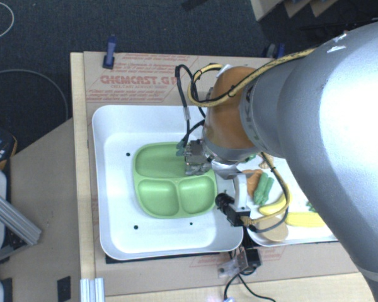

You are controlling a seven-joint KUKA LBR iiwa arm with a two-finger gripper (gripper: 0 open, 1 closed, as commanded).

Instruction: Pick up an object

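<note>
A light green plate (164,187) with three compartments lies in the left white bin (113,187). My gripper (194,161) hangs low over the plate's right rim, at the edge of the upper compartment. The orange-banded wrist (230,115) sits right above it and hides much of it. I see nothing held in the gripper. In the right bin, partly hidden by the arm, lie an orange carrot-like piece (254,181), a green piece (264,190), a yellow banana (302,219) and a tan round item (274,233).
The big grey arm (327,118) covers most of the right bin. Black and yellow cables (195,87) loop off the wrist above the left bin's back edge. A blue clamp (109,52) sits at the board's back left corner. Metal framing (12,219) stands at the far left.
</note>
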